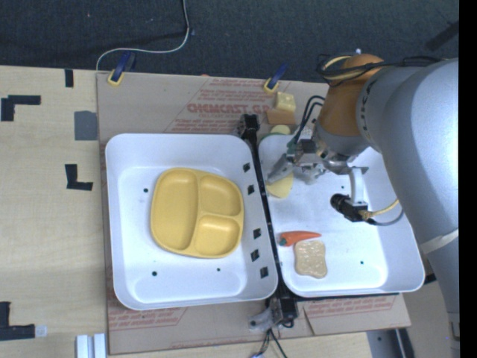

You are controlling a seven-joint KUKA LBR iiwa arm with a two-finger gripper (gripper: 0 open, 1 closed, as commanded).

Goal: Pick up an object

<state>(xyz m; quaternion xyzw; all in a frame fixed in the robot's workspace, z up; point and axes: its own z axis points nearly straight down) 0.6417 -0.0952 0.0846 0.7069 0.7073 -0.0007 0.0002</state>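
The arm's jaws [287, 168] hang low in the right bin [373, 271], right by a pale yellow food piece [280, 188]. I cannot tell how they stand. Next, they must close on it.

Orange carrot [299, 238] and beige bread slice [311, 259], flat, nearly touching, in right bin [387, 274].

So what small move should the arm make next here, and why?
Probably lower the tool a little onto the pale yellow piece at the right bin's left wall: it sits just above that piece, while the carrot and cracker lie farther off.
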